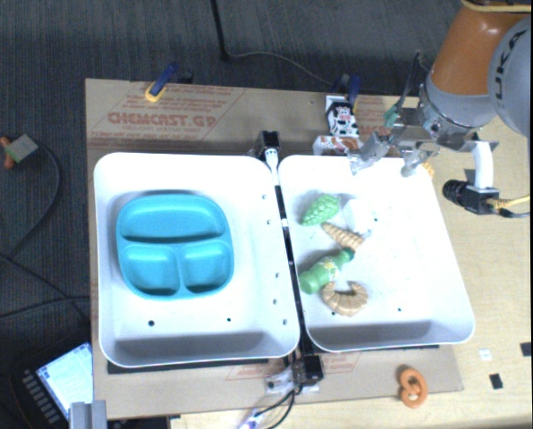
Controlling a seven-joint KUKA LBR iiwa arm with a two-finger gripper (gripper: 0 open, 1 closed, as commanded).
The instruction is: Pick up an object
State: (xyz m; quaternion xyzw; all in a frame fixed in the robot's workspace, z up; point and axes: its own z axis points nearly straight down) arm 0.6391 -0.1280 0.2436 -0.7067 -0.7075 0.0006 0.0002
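The hand [384,157] hangs over the far rim of the right bin [445,266], its two fingers spread apart with nothing between them. Nearest to it in that bin lies a green knobbly toy [320,209], then a tan cone [342,234] just beside it, a green bottle-shaped toy [323,272] and a tan ring-shaped pastry [346,298] near the front. The left bin [105,266] holds a blue divided tray [173,244]. A small orange pretzel [412,385] sits on the tabletop [508,329].
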